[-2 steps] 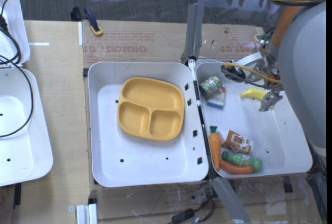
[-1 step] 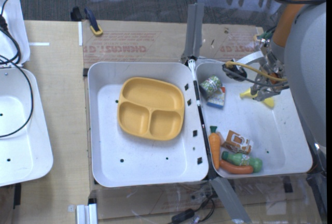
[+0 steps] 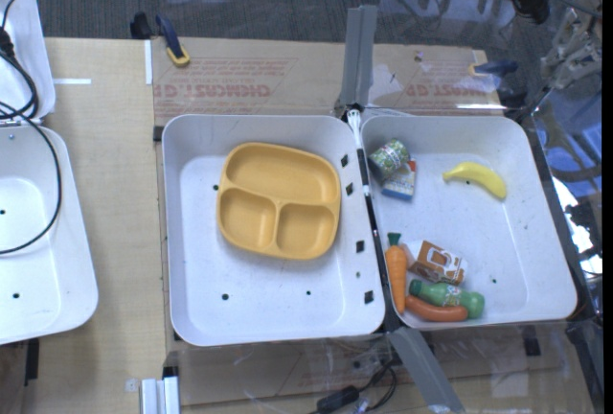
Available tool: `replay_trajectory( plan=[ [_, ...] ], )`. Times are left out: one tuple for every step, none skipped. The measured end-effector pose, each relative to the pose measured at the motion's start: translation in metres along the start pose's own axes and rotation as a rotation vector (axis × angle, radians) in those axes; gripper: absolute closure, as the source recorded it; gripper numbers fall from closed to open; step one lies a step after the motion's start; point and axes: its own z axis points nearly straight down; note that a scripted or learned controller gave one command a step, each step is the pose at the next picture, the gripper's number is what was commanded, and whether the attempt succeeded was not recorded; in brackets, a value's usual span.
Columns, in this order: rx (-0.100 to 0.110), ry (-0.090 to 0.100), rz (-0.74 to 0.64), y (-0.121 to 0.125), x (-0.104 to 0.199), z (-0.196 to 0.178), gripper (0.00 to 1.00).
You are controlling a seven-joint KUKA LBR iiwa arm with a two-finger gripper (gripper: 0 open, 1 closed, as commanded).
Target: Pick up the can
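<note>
1. The pincer (image 3: 567, 46) sits in the tangle of dark hardware and yellow hose at the upper right of the frame, above and outside the bins. It is cut off by the frame edge and blurred, so I cannot tell whether it is released or clenched. Nothing can be made out in its grasp.
2. The right bin (image 3: 536, 240) holds the can (image 3: 388, 155), a green and white piece in the bin's upper left corner, just beside the wall shared with the other bin. It rests against a blue and white packet (image 3: 400, 184).
3. A banana (image 3: 475, 179) lies apart from them, in the upper right part of the same bin.
4. Along the lower edge of that bin are clustered a carrot (image 3: 397, 273), an orange and white carton (image 3: 438, 263), a green bottle (image 3: 446, 294) and an orange-red piece (image 3: 433, 310) touching it, whose kind is hard to make out.
5. The left bin (image 3: 192, 287) holds a yellow divided plate (image 3: 279, 199) with three compartments.
6. At the left of the frame, a white tray (image 3: 57, 287) is cut off by the edge, with a black cable (image 3: 53, 182) looping over it.
</note>
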Motion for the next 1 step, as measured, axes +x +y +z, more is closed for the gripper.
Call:
replay_trajectory(
  plan=[
    [0.0,-0.001,0.0,-0.0001,0.0,0.0004,0.0]
  ],
)
